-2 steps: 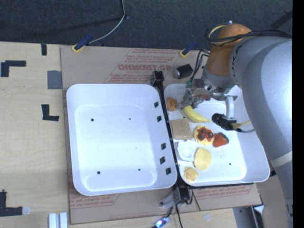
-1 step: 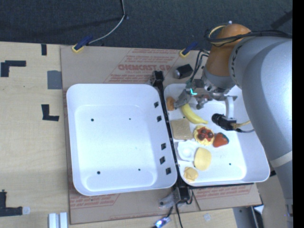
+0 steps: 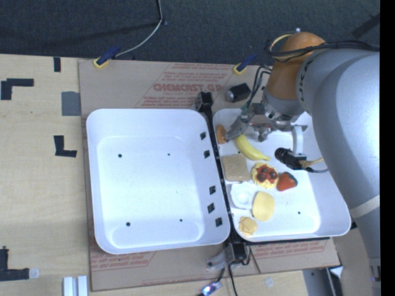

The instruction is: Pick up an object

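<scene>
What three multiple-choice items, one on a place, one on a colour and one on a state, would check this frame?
1. Which bin holds the toy food?
A. the left bin
B. the right bin
C. both bins

2. What colour is the banana?
A. yellow
B. blue
C. purple

3. Where is the hand relative to the banana?
A. far over the left bin
B. outside both bins, over the wooden bench
C. just above it in the picture, at the far end of the right bin

Answers:
1. B: the banana, the strawberry and the other pieces all lie in the right bin; nothing lies on the floor of the left bin.
2. A: it is plainly yellow against the white floor.
3. C: the hand sits just up the picture from the banana, inside the right bin's far end.
</scene>
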{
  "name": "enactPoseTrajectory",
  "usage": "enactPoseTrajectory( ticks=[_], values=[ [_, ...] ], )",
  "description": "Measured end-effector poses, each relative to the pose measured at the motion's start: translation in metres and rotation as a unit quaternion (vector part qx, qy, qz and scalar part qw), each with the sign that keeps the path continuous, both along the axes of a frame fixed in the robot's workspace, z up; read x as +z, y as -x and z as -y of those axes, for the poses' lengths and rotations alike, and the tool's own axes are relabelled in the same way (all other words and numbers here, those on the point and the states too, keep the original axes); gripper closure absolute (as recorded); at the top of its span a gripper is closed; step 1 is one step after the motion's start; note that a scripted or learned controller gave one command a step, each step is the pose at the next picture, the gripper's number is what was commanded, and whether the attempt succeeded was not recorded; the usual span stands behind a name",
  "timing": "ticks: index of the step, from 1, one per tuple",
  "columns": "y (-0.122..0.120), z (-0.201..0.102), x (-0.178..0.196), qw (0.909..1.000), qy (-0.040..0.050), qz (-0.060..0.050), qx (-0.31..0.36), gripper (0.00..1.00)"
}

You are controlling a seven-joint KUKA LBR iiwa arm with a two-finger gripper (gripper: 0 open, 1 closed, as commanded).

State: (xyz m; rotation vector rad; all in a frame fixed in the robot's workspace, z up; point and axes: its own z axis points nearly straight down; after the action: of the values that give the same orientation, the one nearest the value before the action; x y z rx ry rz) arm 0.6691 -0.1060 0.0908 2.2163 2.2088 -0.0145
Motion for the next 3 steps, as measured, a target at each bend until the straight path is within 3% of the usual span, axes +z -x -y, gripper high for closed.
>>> enactPoseTrajectory(
  ticks=[1, 2, 3],
  values=[
    [0.0003, -0.0062, 0.0062, 1.0000, -0.0051, 0.000, 0.001, 1.00],
    [0.0005, -0.0064, 0.0055, 1.0000, -0.0051, 0.000, 0.001, 0.00],
    [0.0014, -0.0023, 0.0029, 1.0000, -0.0004, 0.003, 0.000, 0.00]
  ],
)
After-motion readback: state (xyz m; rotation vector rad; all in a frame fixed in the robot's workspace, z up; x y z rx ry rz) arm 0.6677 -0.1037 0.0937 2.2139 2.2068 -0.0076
